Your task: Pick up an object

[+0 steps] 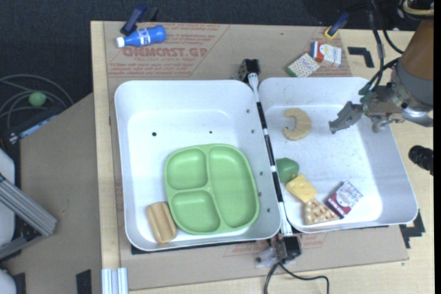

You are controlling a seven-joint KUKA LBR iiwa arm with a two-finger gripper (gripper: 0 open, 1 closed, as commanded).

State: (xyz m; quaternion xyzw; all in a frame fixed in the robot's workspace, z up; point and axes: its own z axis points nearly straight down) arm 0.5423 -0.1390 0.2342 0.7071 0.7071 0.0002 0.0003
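Croissant (298, 123) lies in right bin (386, 148), upper part, left of gripper (342, 120). Gripper hovers apart from it, empty; finger spread cannot be told.

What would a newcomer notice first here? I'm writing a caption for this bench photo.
The green divided plate in the left bin stands out most, with a tan bread slice beside it. In the right bin, the gripper hangs near a curved tan cookie, while a green lump, yellow cheese and a red packet crowd the near corner.
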